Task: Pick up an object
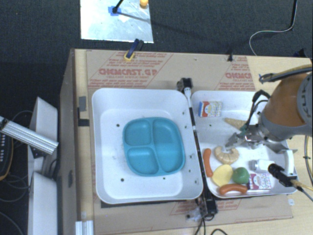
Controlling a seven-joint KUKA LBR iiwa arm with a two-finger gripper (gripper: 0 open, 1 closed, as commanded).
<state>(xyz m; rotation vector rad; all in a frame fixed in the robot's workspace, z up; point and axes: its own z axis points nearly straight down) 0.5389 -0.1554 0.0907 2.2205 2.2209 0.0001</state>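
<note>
My gripper hangs low over the right bin, just above and to the right of a tan bagel-like ring. A pale wedge lies just behind the gripper. Further back stands a small red-and-white carton. Along the bin's front lie a red sausage, a yellow piece, a green piece, a hot dog and a pink-labelled carton. Nothing shows in the gripper's grasp.
The left bin holds a blue divided plate. The arm with its orange band covers the right bin's right side. A black part juts over the front right corner. The divider rail runs between the bins.
</note>
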